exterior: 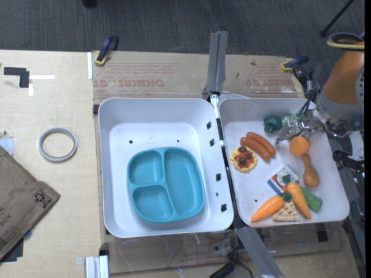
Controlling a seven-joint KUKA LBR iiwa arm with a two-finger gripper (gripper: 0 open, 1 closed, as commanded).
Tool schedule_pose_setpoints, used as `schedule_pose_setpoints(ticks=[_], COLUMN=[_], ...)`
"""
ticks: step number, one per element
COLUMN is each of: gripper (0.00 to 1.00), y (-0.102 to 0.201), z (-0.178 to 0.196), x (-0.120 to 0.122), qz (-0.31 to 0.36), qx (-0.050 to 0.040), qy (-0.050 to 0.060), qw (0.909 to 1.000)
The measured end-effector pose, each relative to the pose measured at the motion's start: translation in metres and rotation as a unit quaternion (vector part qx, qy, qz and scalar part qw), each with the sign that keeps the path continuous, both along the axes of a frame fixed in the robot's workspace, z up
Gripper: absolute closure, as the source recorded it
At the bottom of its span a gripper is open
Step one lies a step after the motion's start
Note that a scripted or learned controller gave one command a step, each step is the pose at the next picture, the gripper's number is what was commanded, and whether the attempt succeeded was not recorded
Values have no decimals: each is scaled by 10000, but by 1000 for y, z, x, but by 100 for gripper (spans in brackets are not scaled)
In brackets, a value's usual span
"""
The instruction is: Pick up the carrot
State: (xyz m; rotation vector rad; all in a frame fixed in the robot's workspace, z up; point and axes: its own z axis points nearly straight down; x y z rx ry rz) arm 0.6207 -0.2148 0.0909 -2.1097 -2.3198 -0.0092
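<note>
A light wooden bench (46, 109) stands on dark carpet. The left bin (110, 155) holds a blue divided tray (166, 184); the right bin (330, 213) holds hot dogs (259, 145), a mini pizza (243, 158) and two carrots (266, 208) near its front edge. The gripper (300, 133) hovers over the rear of the right bin, how far open I cannot tell.

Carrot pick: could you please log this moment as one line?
hand: over right bin's far side | carrots: two, near corner, ungrasped | left bin: blue tray

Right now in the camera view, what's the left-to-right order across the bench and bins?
Grey tape ring → turquoise three-compartment plastic tray in the left white bin → small toy pizza → pair of orange-red toy sausages → orange toy ball → gripper of the arm.
</note>
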Motion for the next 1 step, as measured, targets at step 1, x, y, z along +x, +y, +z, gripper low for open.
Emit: schedule_pose_setpoints(ticks=[1], gripper=[100], y=[-2], z=[9], x=[0], qz=[11], qx=[-34], qy=[-5], qw=[10000])
